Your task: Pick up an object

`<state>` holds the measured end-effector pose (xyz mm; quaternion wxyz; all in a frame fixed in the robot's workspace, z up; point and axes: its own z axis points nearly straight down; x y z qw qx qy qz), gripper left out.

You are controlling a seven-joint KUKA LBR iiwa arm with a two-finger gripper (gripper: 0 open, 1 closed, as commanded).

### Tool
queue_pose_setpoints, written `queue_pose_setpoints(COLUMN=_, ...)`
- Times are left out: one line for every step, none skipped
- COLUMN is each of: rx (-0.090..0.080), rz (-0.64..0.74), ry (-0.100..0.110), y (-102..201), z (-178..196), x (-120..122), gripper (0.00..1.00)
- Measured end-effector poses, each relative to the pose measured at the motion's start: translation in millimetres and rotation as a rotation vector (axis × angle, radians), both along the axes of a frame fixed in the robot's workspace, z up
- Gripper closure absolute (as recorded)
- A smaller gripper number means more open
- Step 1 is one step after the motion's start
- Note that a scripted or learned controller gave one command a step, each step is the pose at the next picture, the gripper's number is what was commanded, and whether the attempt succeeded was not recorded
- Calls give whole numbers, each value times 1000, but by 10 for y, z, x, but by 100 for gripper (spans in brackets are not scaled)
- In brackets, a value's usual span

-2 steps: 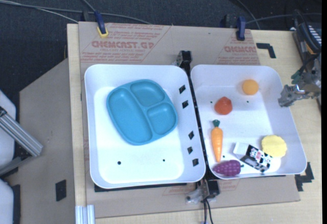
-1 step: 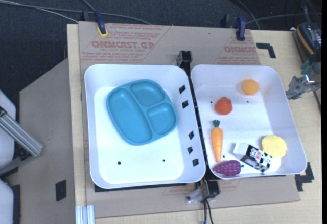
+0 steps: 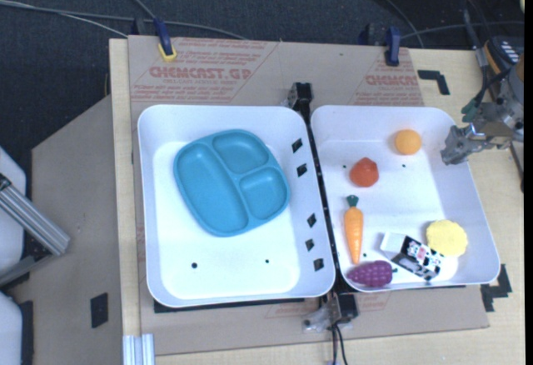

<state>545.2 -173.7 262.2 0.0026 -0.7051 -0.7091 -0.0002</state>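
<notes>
The right bin (image 3: 466,205) holds several toy foods. A small orange ball (image 3: 407,141) lies near the back, with a red tomato-like piece (image 3: 364,172) to its left. A carrot (image 3: 354,226) lies lengthwise near the bin's left wall. At the front are purple grapes (image 3: 371,274), a black-and-white printed piece (image 3: 414,253) and a yellow round piece (image 3: 447,237). My gripper (image 3: 460,147) hangs over the bin's right rim, to the right of the orange ball and apart from it. Nothing shows in it.
The left bin (image 3: 158,213) holds a blue divided plate (image 3: 231,181). Black clips line the wall between the bins (image 3: 310,188). Clamps (image 3: 165,45) hold the cardboard base at the back. Cables run across the dark floor behind the bench.
</notes>
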Motion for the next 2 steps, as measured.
queue_pose_setpoints(rx=0, rz=1, ry=0, y=553, z=-1, x=67, gripper=100)
queue_pose_setpoints(rx=0, rz=0, ry=3, y=1114, z=-174, x=-8, gripper=100)
